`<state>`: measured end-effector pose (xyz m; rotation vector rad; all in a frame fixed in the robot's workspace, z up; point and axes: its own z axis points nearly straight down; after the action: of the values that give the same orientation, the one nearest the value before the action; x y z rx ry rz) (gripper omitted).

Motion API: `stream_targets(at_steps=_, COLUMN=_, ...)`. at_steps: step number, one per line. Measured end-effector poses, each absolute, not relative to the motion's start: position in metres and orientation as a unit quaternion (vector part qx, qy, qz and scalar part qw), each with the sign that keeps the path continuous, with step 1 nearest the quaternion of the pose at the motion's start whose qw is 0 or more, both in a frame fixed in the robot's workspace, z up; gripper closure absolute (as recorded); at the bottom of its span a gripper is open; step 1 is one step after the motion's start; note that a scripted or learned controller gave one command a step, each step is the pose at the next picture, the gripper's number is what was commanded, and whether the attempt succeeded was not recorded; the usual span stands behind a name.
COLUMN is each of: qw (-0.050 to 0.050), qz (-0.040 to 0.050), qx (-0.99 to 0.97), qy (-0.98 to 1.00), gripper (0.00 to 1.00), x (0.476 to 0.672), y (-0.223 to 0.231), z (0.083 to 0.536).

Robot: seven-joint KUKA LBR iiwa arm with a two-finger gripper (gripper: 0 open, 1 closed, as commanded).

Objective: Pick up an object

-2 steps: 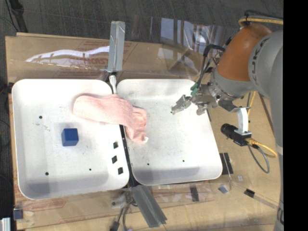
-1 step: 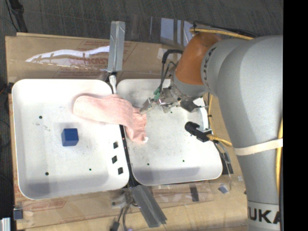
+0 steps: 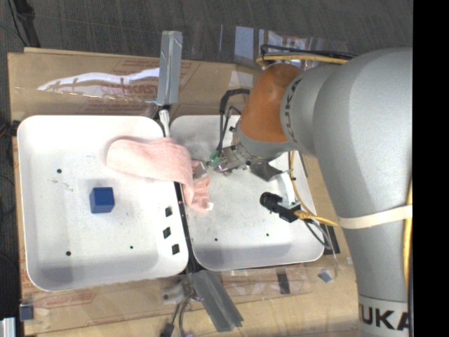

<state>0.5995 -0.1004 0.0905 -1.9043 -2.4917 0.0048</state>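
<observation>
Grey arm (image 3: 365,160) is reaching into right bin (image 3: 245,248); jaws at the dividing rim, state hidden, cannot tell. Pink crumpled cloth (image 3: 158,161) is draping across that rim, immediately left, long axis crosswise.

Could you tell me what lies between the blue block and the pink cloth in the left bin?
In the camera view, just bare white bin floor separates the blue block from the pink cloth; they sit apart.

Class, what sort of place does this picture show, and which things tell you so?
Probably a robotics lab bench: a grey KUKA arm reaches over two shallow white bins holding test objects, a pink cloth and a blue cube.
</observation>
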Motion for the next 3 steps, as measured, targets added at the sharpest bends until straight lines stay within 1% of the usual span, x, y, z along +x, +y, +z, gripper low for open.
stream_targets(at_steps=1, qw=0.004, qz=0.0023, qx=-0.606, qy=-0.796, gripper=1.00, x=0.599, y=-0.101, z=0.100)
stream_targets(at_steps=2, qw=0.003, qz=0.0024, qx=-0.606, qy=-0.796, gripper=0.00, x=0.599, y=-0.101, z=0.100)
stream_targets(at_steps=3, qw=0.001, qz=0.0006, qx=-0.654, qy=-0.757, gripper=0.00, x=0.652, y=-0.105, z=0.092)
